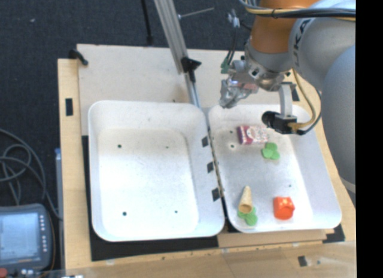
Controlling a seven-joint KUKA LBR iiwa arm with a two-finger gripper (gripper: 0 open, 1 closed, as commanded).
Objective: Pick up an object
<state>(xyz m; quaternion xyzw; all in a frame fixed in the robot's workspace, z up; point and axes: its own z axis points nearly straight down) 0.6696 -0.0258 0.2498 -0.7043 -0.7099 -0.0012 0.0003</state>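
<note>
My gripper [229,98] hangs over the far left corner of the right bin [317,178], raised above its floor. Nothing shows between its fingers. Just to its lower right lies a small pink and white packet [252,134]. A green round piece [270,151] sits beside the packet. Near the bin's front are a tan cone [245,198] with a green piece [249,216] at its base, and an orange-red block [283,207].
The left bin [102,169] stands beside the right one, sharing a middle edge with black clips [210,167]. A slanted metal post [173,31] rises behind the bins. A black camera unit [280,121] hangs on the arm's wrist.
</note>
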